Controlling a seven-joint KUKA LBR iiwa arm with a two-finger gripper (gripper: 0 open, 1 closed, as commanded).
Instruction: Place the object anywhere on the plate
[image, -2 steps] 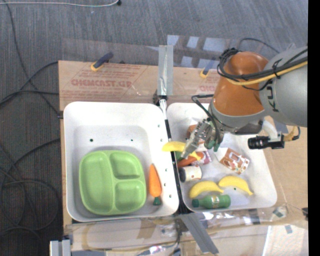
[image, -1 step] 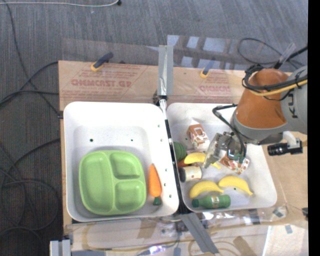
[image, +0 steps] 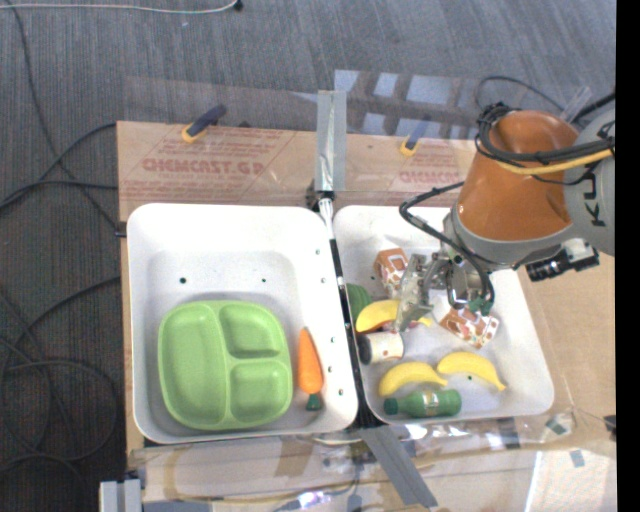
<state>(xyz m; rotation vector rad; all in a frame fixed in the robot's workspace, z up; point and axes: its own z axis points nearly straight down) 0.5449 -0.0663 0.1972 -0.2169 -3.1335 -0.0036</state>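
A green divided plate (image: 222, 362) lies in the left bin (image: 160, 240). Beside its right edge, on the bin floor, lies an orange carrot (image: 310, 364). My gripper (image: 412, 300) hangs low in the right bin (image: 530, 360), its fingers pointing down and to the left, open. The fingertips sit just above a yellow fruit piece (image: 375, 316), with nothing gripped between them. A giraffe-patterned box (image: 391, 266) lies just behind the gripper and a second patterned box (image: 470, 326) to its right.
The right bin also holds two bananas (image: 410, 377) (image: 472, 368), a green bottle (image: 425, 403), a white cylinder (image: 384, 346) and a dark green item (image: 356, 298). The arm's orange band (image: 515, 175) overhangs the bin's back right.
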